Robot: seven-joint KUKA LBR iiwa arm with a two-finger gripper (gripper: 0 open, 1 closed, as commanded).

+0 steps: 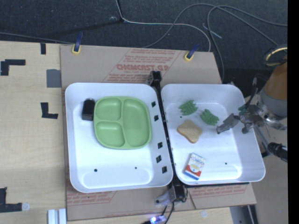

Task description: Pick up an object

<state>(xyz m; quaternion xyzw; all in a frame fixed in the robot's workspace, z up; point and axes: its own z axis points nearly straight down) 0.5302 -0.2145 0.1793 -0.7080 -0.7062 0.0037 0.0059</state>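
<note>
Left bin (74,171): a black block (88,109) lies beside a green divided plate (123,122), toward the table's far-left area. Right bin (252,171): two green leafy pieces (188,107) (209,117), a tan bread-shaped piece (189,131), and a small carton (195,166) near the front edge. The end effector (231,123) hangs at the right rim, holding nothing; finger spacing cannot be told.

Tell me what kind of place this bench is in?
Probably a robotics lab test bench: two white bins clamped on a cardboard sheet, loose cables behind, and toy items like a green divided plate.
</note>
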